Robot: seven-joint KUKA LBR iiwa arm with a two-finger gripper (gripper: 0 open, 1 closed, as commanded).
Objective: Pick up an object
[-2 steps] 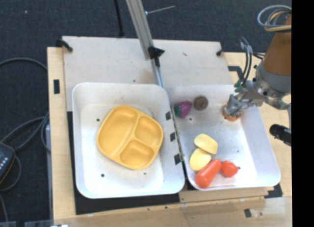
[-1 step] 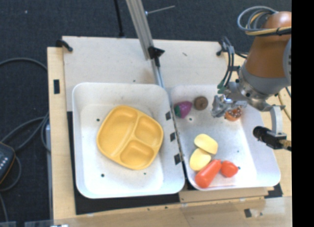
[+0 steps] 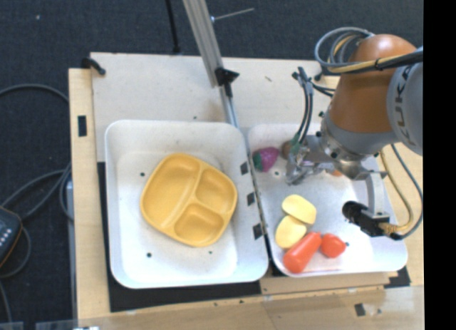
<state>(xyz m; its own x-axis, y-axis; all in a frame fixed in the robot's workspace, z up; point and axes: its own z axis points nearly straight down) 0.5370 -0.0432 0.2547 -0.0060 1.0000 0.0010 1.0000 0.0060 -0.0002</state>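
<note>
I've got just one fixed cam up high, tilted down over both bins (image 3: 178, 132), arm (image 3: 370, 93) entering from 3 o'clock.

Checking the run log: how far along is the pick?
Done: the arm is over the right bin, gripper low near the purple item. In hand: nothing visibly between the fingers. Left: grasp and lift; the two yellow pieces, orange carrot and red item lie untouched, and the yellow tray sits in the left bin.

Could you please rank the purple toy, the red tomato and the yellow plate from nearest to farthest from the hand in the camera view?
From the hand:
1. Purple toy, just beside it in the right bin.
2. Red tomato, near that bin's front edge.
3. Yellow plate, in the left bin.
</note>
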